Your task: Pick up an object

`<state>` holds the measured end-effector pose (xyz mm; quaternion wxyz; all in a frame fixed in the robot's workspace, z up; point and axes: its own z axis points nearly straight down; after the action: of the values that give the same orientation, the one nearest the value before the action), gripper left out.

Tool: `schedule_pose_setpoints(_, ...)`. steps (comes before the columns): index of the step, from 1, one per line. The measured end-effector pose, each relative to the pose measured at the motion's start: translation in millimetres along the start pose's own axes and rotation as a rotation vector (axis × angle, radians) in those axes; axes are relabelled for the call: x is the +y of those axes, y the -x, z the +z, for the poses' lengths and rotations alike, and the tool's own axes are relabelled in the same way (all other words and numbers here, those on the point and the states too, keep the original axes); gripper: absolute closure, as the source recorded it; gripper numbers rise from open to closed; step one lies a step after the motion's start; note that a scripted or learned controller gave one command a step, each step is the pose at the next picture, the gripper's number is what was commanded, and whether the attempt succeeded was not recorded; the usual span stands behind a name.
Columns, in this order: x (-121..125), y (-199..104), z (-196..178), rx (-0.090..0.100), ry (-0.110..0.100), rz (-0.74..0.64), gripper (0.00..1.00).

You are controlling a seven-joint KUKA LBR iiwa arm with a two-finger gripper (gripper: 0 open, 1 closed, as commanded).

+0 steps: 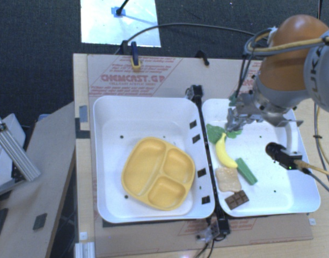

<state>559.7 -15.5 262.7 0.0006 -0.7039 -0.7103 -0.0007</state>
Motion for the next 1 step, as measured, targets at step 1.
schedule_pose_setpoints(1,-8.7,-56.4,18.3,0.001,0.0,-0.001,1.0)
